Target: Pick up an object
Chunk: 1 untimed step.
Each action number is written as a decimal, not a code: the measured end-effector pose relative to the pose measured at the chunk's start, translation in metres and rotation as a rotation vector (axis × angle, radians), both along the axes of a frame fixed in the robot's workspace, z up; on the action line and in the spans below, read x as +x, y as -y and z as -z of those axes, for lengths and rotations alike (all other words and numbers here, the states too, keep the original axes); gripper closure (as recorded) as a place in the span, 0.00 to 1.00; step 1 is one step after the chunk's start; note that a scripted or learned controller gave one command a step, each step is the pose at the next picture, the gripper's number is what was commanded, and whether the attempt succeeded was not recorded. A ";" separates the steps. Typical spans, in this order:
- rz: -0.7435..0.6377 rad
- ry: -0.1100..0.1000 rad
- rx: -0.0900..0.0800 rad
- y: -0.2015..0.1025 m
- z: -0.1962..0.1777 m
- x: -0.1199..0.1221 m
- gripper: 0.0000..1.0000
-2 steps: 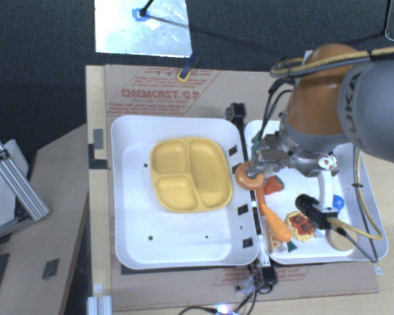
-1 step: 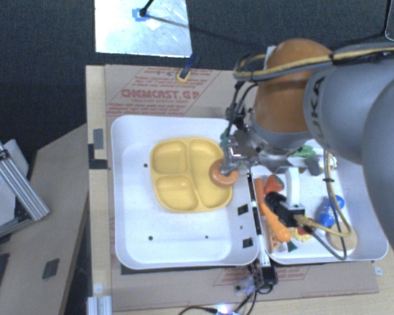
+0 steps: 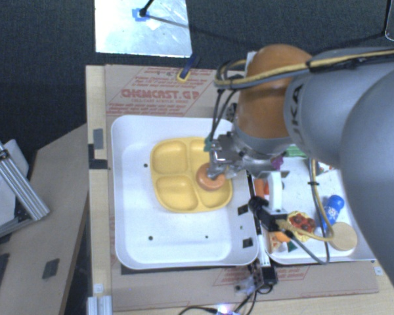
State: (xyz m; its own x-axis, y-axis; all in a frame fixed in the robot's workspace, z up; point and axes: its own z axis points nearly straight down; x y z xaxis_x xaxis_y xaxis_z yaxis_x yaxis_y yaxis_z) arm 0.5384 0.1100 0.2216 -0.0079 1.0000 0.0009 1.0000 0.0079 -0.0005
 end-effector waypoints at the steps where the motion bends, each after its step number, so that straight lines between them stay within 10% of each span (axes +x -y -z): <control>1: 0.004 0.001 0.000 0.002 -0.008 -0.010 1.00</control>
